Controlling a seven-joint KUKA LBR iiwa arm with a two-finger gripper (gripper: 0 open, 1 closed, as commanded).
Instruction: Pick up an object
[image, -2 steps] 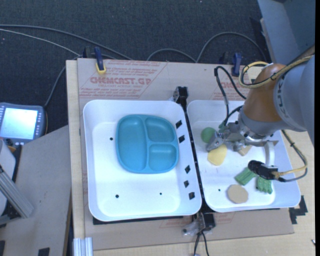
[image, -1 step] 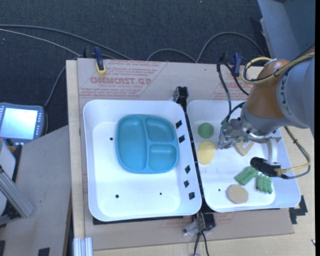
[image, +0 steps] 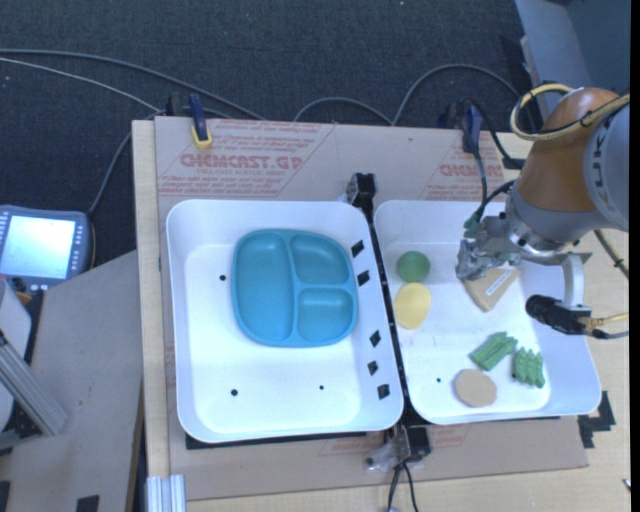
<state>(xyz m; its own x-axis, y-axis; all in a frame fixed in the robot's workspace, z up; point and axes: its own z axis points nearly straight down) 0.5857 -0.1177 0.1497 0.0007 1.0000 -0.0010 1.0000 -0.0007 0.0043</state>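
The right bin (image: 570, 395) holds several small toy foods. A green ball (image: 412, 266) and a yellow oval piece (image: 412, 304) lie near its left wall. A tan wedge (image: 493, 291) rests in the middle, and my gripper (image: 479, 258) hangs right over its upper left end, hiding part of it. I cannot make out whether it touches the wedge. Nearer the front lie two green leafy pieces (image: 493, 350) (image: 528, 367) and a tan round disc (image: 474, 388).
The left bin (image: 200, 400) carries a blue divided plate (image: 295, 288). A black clip strip (image: 375, 300) runs along the wall between the bins. A black part (image: 558, 313) with a cable juts over the right bin's right side. A screen (image: 40, 243) sits far left.
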